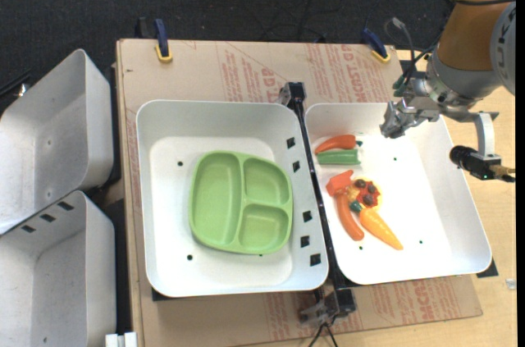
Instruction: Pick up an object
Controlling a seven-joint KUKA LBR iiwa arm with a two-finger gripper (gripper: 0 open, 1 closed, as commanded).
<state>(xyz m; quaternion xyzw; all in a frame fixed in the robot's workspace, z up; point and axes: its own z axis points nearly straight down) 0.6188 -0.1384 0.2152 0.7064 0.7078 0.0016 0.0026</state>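
The right bin (443,247) holds a cluster of toy food near its left side: a red chili pepper with a green stem (337,143), a green piece (338,158) just below it, a red-orange pepper (344,206), an orange carrot-like piece (381,228) and a small multicoloured item (363,192) between them. My gripper (394,126) hangs over the back of the right bin, to the right of the chili and apart from it. No object is seen between its fingers.
The left bin (164,132) holds a green divided plate (242,203). Two more white bins (49,173) stand off the bench at the left. Blue and yellow clamps (162,42) hold the board's far edge. A black divider (308,173) runs between the bins.
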